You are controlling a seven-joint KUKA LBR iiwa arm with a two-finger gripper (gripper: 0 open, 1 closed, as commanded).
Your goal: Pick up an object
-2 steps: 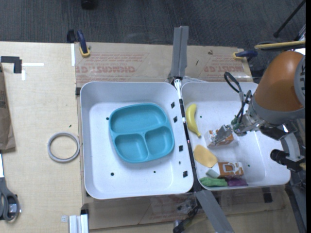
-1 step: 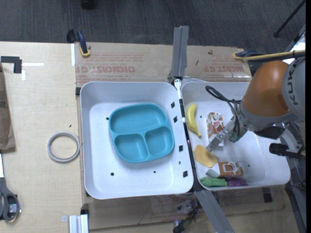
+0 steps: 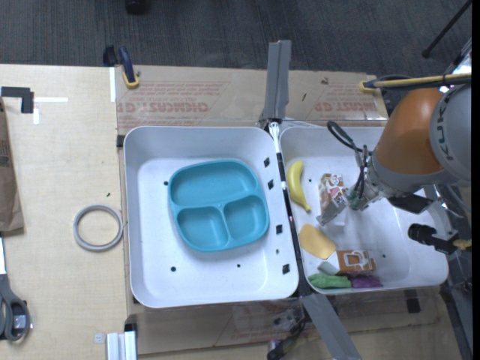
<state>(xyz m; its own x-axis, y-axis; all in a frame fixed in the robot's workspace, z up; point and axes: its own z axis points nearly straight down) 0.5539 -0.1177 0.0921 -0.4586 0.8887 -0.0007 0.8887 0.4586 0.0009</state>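
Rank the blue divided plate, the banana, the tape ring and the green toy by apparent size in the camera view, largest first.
1. Blue divided plate, by far the largest.
2. Tape ring and banana: look about alike, so no ranking between them.
3. Green toy, smallest.

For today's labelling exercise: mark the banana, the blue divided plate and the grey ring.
banana (image 3: 298,184), camera view, middle of its curve.
blue divided plate (image 3: 211,182), camera view, its largest compartment.
grey ring (image 3: 79,231), camera view, its left band.
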